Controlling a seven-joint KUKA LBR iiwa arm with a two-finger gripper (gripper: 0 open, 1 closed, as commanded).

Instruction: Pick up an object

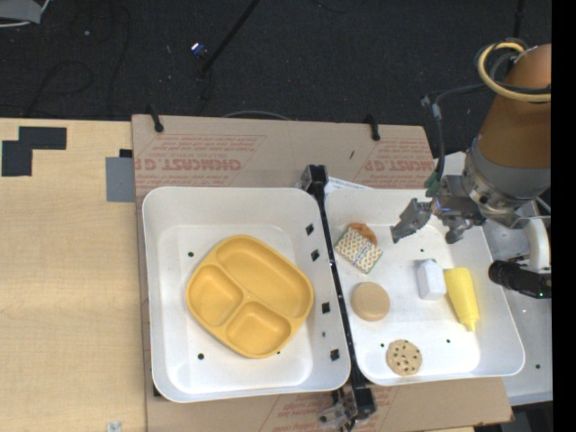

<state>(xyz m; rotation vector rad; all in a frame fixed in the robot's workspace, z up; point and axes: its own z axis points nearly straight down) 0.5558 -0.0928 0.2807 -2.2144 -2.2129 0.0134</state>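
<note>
Dark carpeted floor [270, 52] with cables, beside wooden benchtop [63, 313].

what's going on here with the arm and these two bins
A grey and orange robot arm reaches in from the right, its claw hovering over the right bin with nothing between its fingers. Below it lie a patterned packet, a round tan disc, a chocolate chip cookie, a small white block and a yellow bottle. The left bin holds a yellow divided plate. Nothing has been picked up yet.
</note>
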